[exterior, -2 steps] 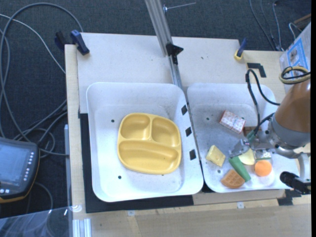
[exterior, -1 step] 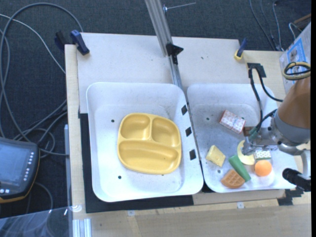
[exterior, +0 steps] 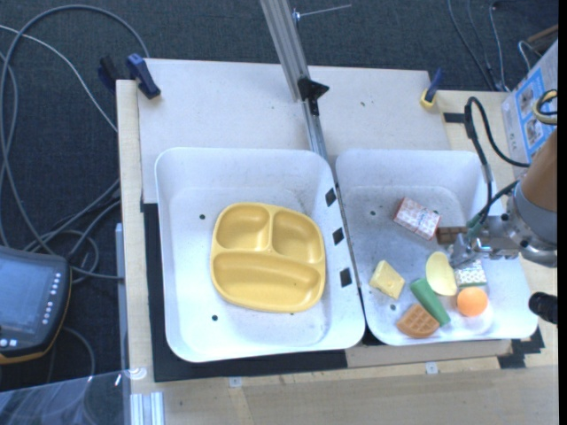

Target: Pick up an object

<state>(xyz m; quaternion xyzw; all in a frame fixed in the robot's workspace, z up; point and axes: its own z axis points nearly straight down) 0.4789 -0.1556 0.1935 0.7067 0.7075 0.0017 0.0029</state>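
We see the metal two-finger gripper [exterior: 467, 257] low in the right shallow white bin [exterior: 372, 171], beside a pale-yellow oval toy [exterior: 440, 273]; whether its fingers are parted, we cannot tell.

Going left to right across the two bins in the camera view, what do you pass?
Yellow divided plate → yellow cheese wedge → pink patterned box → orange ball → gripper.
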